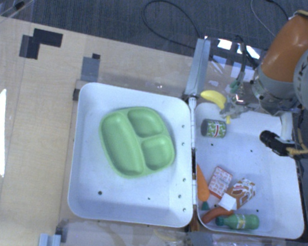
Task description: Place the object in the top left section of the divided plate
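In the camera view the gripper [230,105] hangs at the far corner of the right bin [283,186], right over the banana [213,97], which lies against that bin's far wall just beyond a small can [214,128]; whether the fingers are spread or pressed together cannot be made out, and nothing can be seen pinched between them. Judging by its place under the tool, the banana is probably the object meant for the plate. It looks like a toy: light, stiff enough to take a squeeze, with a smooth skin that could slip or roll out sideways. The best hold is probably across its thick middle, jaws set crosswise to the curve. It is bright yellow, short and bowed, its right end hidden beneath the gripper. The green divided plate [137,140] sits in the middle of the left bin [124,202], well apart from the banana, across the wall between the bins. Nearer the camera than the can, a carrot [202,185], a snack packet [220,181] and a green bottle [237,221] lie along the right bin's near edge.
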You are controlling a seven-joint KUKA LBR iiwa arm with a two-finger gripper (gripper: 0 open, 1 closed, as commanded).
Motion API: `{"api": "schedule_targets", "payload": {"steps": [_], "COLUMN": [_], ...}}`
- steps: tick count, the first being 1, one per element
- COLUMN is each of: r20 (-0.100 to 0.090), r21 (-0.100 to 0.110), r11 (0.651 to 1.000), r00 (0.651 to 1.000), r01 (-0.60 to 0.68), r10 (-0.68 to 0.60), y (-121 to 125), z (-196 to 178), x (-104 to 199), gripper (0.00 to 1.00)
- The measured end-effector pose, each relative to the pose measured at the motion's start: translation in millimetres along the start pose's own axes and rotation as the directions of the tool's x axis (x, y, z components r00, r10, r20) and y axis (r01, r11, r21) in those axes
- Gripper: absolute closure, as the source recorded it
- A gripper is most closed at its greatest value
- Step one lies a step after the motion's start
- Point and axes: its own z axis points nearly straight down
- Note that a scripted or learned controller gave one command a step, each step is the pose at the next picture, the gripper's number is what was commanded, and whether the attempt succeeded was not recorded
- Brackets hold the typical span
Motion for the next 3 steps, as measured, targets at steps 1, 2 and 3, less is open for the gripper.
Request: {"api": "schedule_targets", "payload": {"steps": [1,2,3], "r20": [-0.001,-0.001,-0.003], "r21": [-0.001,-0.003,0.001], "r11": [0.983,0.962,0.890], "r00": [0.983,0.962,0.890], "r01": [0.183,0.273,0.456], "r10": [-0.183,-0.273,-0.456], "y": [7.5,16.7,6.1], "z": [-13.2,-41.6,1.1], "x": [58.1,128.8,177.8], "gripper": [1.00,1.00,1.00]}}
